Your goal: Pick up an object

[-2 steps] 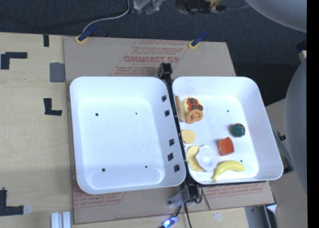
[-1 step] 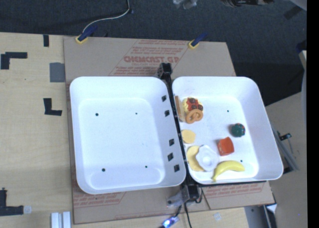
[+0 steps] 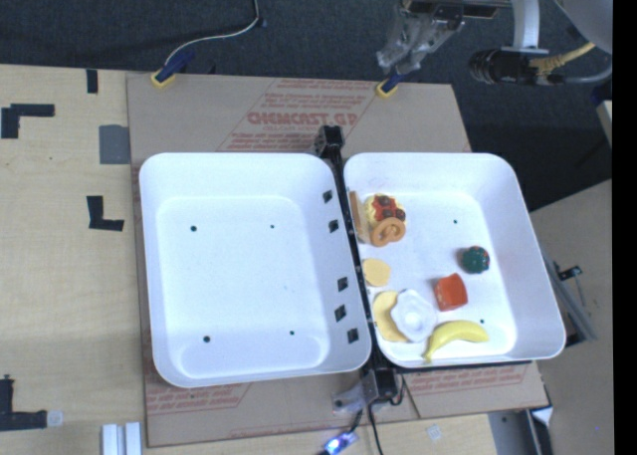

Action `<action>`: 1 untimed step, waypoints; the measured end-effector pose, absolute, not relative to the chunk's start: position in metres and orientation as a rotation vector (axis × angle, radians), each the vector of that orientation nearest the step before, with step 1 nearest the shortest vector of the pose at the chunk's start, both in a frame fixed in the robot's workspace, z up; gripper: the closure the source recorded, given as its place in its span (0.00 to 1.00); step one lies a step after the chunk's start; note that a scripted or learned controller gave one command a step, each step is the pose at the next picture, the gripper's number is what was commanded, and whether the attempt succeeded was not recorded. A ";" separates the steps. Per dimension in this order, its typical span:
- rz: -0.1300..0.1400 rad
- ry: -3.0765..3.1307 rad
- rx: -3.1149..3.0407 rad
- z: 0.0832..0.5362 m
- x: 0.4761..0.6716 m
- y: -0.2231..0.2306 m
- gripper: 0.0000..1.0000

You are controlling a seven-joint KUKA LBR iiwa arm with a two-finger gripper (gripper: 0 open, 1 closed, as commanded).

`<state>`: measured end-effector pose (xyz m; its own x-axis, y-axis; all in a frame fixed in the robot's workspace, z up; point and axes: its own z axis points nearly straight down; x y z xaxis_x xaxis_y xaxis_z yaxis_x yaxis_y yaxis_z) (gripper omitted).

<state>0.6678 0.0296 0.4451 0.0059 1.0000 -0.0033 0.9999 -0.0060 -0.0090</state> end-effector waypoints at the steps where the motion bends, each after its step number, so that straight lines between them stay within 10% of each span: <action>1: -0.008 -2.229 -2.220 0.539 0.668 0.084 1.00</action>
